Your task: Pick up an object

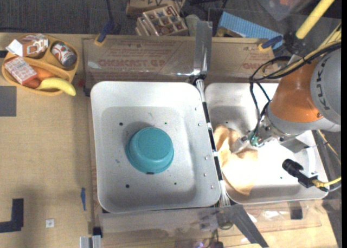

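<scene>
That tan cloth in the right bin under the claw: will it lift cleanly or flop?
Probably floppy: the tan cloth lies crumpled in uneven folds, so it should sag and trail from one pinch. It looks thin, so likely light. One corner drapes near the right bin wall, so it may drag there. The claw sits at its edge.

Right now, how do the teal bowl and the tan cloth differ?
The teal bowl is round and rigid, lying upside down; the tan cloth is limp and crumpled. The teal bowl sits alone mid left bin; the tan cloth lies against the right bin's left wall. The end effector is at the tan cloth's edge, far from the teal bowl. Both rest on bin floors.
</scene>
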